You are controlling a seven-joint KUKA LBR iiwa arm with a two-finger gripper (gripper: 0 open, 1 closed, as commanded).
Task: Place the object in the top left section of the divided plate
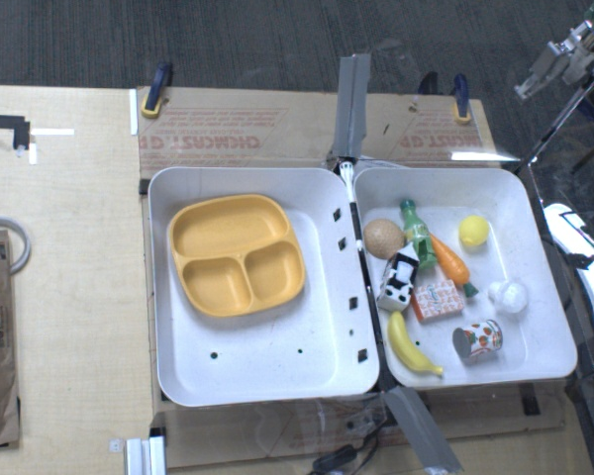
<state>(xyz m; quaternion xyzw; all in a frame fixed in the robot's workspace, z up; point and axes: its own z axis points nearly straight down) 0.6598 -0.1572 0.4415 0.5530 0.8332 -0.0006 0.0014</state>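
Pale wooden bench, two white bins. Your divided plate [238, 253] sits in the left bin [267, 364]. Which object you're after isn't clear; the toys crowd the right bin [520, 216]. Banana [408, 344] looks light, hard and slick, so pinch mid-curve. Gripper [559, 62] hangs top right, apart or together I can't tell.
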